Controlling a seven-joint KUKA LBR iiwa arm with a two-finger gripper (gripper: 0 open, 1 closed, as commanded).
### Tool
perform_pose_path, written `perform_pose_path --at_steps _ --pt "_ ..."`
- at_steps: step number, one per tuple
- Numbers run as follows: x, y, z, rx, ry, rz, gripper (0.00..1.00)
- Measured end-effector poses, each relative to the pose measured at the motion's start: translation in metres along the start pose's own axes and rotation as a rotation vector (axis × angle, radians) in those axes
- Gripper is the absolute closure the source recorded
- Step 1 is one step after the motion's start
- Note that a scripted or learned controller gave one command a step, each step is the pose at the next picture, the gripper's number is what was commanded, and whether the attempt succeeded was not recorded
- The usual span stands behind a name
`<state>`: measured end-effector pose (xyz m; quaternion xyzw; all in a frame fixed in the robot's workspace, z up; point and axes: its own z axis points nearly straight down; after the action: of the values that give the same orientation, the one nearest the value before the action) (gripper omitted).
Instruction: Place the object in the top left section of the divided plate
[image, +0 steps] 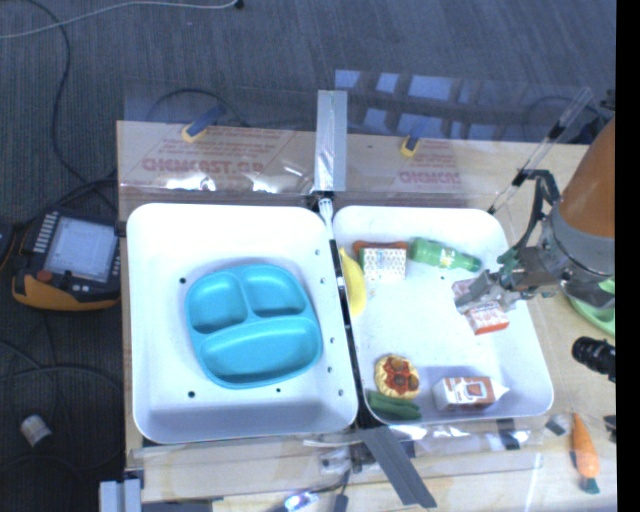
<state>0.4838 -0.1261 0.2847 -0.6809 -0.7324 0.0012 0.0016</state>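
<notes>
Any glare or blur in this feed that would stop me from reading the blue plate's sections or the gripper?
Camera view: even lighting, with soft sheen on the blue divided plate but all three sections readable; strong glare on the clear tape behind the left bin; the gripper is smeared and blends into a red-and-white packet, so its grip is unclear.

Divided plate (254, 325) unobstructed; right bin (520, 345) seemingly cluttered.

Glossy blue plastic divided plate (255, 325) in a smooth white plastic bin (150, 300).
</notes>
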Motion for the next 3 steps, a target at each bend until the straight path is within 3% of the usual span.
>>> perform_pose_path --at_steps 1,2,3 --pt "-0.072 -0.006 0.005 0.0 -0.002 0.209 1.0" --pt "-0.09 -0.007 -0.111 -0.002 -0.004 0.308 1.0" --pt "-0.036 -0.003 -0.092 0.001 -0.003 0.726 1.0"
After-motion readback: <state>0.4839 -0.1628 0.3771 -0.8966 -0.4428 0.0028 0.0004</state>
